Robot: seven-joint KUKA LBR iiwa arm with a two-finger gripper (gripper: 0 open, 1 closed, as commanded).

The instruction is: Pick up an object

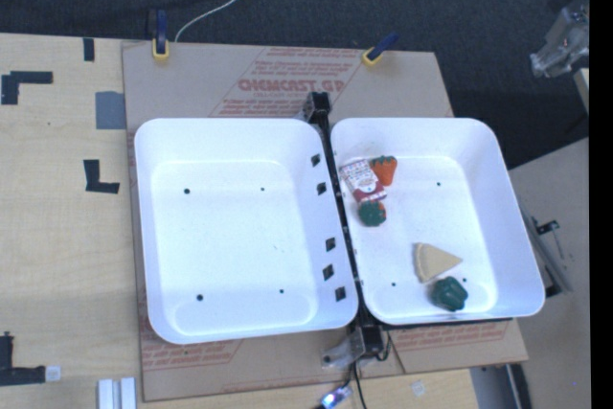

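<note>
The right bin (479,206) holds several small objects. A white and red packet-like item (359,177) lies near its left wall, with an orange carrot-shaped toy (385,170) touching its right side. Just below them sits a small green toy (372,214). A tan wedge (436,261) lies toward the front, and a dark green toy (448,294) sits right by it near the front rim. My gripper (556,53) is high at the right edge of the view, well away from the bin and the objects, over the dark floor.
The left bin (230,235) adjoins the right one along a clipped seam (330,206). Both stand on a cardboard sheet (287,81) held by two clamps at the back. A cable (220,10) runs across the floor behind.
</note>
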